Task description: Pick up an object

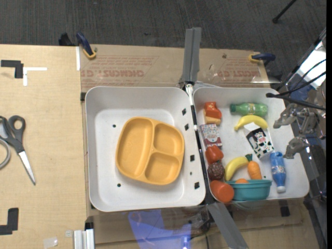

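I see a wooden desk [41, 154] over dark floor. The end effector [294, 131], whose state I cannot tell, hovers beside the blue bottle [278, 171].

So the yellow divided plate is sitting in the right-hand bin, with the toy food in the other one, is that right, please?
Not quite: the camera view shows the yellow divided plate in the left-hand bin, and the toy food in the other one.
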Controlling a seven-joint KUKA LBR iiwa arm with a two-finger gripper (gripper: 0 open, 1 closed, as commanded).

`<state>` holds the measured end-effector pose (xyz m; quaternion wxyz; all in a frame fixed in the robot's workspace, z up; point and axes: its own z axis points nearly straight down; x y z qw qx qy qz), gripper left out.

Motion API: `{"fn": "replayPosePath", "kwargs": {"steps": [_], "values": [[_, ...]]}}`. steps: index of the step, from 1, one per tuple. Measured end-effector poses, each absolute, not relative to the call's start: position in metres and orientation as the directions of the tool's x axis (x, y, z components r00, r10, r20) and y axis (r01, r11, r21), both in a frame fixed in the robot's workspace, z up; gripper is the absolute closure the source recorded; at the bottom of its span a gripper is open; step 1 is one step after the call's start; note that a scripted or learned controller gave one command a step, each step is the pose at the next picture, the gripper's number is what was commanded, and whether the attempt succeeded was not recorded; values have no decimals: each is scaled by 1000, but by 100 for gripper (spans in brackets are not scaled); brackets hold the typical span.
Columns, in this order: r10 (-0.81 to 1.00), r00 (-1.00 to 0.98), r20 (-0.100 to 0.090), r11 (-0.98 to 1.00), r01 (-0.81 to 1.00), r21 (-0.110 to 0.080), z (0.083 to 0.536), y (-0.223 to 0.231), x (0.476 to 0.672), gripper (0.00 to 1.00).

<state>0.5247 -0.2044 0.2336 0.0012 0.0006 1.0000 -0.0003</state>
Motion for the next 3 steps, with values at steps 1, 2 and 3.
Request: {"fn": "replayPosePath", "kwargs": {"steps": [1, 2, 3], "values": [[146, -989, -30, 989, 146, -5, 117, -202, 554, 0], [207, -978, -40, 978, 207, -1, 109, -143, 593, 0], [330, -944, -7, 944, 330, 5, 109, -159, 645, 0]]}}
